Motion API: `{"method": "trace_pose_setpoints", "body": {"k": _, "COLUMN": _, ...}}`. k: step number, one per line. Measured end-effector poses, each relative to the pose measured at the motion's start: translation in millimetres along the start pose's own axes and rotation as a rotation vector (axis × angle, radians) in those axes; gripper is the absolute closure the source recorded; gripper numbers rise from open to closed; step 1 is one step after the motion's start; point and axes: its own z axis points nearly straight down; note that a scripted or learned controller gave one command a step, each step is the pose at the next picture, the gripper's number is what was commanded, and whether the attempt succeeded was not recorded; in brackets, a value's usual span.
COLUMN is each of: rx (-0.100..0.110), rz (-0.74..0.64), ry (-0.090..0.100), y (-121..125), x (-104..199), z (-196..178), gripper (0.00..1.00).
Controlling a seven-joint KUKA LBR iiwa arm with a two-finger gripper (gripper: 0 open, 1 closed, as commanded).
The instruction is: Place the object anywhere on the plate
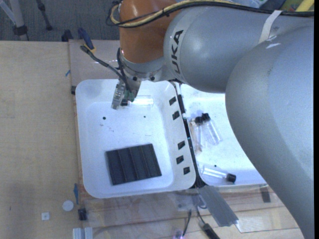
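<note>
GRIPPER point(121, 98): jaw state cannot be told | OBJECT: clear vial point(143, 102) just beside tool, in bin | PLATE point(133, 164): dark, well below tool | RISK: transparent vial may roll, causing missed grasp.

Left bin point(89, 133): smooth, glossy white plastic. Ribbed plate point(133, 164): matt dark grey, grooved surface. Vials point(209, 131) in right bin point(239, 158): clear, glassy, with black caps. Arm point(224, 49): smooth satin grey shell, glossy orange band point(144, 21). Bench point(35, 133): matt pale wood
</note>
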Motion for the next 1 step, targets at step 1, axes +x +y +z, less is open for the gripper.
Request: {"method": "trace_pose_setpoints", "body": {"k": 1, "rx": -0.001, "rz": -0.140, "ry": -0.001, "y": -1.5, "x": 7.7, "z": -15.1, "gripper": 1.00}}
